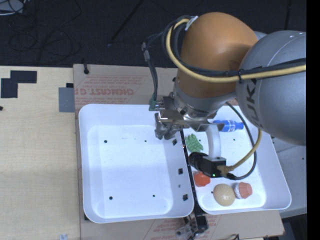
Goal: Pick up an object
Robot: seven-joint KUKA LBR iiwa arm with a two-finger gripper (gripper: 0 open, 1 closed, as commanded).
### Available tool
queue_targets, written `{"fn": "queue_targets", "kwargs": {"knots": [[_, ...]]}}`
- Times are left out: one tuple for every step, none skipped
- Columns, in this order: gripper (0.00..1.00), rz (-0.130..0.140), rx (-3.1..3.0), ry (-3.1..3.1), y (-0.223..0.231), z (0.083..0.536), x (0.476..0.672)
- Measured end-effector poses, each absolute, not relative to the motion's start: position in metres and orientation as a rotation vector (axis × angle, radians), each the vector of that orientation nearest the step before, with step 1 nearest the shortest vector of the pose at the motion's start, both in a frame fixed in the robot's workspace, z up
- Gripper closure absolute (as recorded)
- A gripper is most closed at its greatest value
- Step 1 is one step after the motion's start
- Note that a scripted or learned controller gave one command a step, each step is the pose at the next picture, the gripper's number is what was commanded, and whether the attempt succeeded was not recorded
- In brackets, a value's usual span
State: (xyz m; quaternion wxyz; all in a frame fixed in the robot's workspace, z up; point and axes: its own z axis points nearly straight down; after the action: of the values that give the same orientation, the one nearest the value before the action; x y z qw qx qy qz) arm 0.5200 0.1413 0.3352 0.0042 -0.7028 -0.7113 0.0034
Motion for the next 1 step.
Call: {"fn": "queue_targets", "kwargs": {"knots": [[1.00,-0.014,-2.220,-2.230,0.1757,0.4455,0.5643]]}}
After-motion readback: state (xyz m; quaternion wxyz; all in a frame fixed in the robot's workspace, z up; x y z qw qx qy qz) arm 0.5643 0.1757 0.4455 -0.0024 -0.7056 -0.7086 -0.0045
